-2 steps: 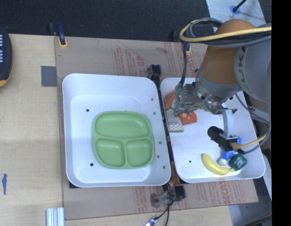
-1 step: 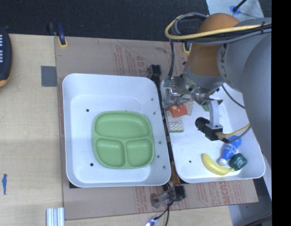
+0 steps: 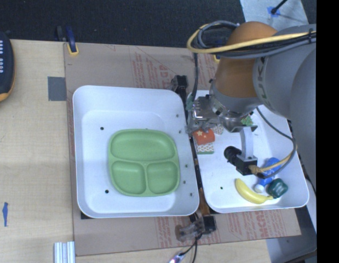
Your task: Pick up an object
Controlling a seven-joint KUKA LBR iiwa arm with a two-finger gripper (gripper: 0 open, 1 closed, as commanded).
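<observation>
Fingers of the gripper (image 3: 205, 125) are masked by the wrist hardware, so you cannot tell whether they stand spread or pressed together. Working from the near side, a banana (image 3: 251, 193) lies by the near right corner of the right bin (image 3: 224, 197). A teal object (image 3: 277, 188) sits just beside the banana's right end, with a blue object (image 3: 271, 164) just behind it. Further in, against that bin's left edge, sits a small orange-and-white packet (image 3: 204, 140) — the gripper hangs right over it, too close to rule out contact. The left bin (image 3: 81, 147) carries a green divided plate (image 3: 143, 162) in its middle. You're likely at the descend-or-grasp step on the packet. The next move calls for a firm close, then a straight lift — mind the bin wall crowding the packet's left side.
</observation>
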